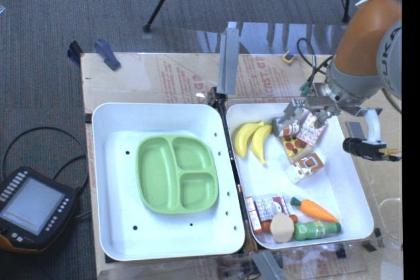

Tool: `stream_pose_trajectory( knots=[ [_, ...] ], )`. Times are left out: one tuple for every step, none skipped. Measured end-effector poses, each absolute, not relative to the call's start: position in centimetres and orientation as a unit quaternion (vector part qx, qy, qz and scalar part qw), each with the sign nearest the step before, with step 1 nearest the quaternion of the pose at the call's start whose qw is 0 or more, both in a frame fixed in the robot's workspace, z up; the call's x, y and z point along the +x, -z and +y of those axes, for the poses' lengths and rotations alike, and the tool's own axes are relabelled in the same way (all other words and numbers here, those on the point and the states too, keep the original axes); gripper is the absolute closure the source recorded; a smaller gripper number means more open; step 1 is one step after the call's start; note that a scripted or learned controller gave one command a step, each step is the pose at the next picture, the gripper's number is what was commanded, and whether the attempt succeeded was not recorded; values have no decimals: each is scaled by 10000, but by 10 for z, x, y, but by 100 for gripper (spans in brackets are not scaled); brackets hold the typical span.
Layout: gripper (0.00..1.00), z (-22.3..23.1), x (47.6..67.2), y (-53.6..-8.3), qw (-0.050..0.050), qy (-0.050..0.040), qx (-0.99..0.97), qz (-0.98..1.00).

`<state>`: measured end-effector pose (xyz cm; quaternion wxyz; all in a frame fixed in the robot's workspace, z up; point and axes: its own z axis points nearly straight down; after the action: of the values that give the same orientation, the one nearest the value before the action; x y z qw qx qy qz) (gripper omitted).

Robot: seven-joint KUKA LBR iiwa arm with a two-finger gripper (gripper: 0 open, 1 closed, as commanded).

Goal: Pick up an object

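The gripper (303, 116) is hovering at 12 o'clock in the right bin (354, 174), just above a red-patterned packet (308, 131). Whether it is gripping is something I cannot tell. Nothing is visibly lifted; pick seems pending. Bananas (252, 139) are lying at its 9 o'clock.

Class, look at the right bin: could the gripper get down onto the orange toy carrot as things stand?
Probably yes. The orange toy carrot lies uncovered near the right bin's front, nothing stacked on it; the gripper hovers over the same bin's far end.
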<state>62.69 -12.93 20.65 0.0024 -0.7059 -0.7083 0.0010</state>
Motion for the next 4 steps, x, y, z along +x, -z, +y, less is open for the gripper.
stream_pose_trajectory(
  knots=[
    [0,-81,620,-101,31,-16,-7022,-7120],
    [100,-82,620,-110,44,-16,-7041,-7101],
    [100,-116,576,-159,26,-7,-6200,-7846],
    [100,-76,609,-241,9,-5,-6299,-7767]
  ],
)
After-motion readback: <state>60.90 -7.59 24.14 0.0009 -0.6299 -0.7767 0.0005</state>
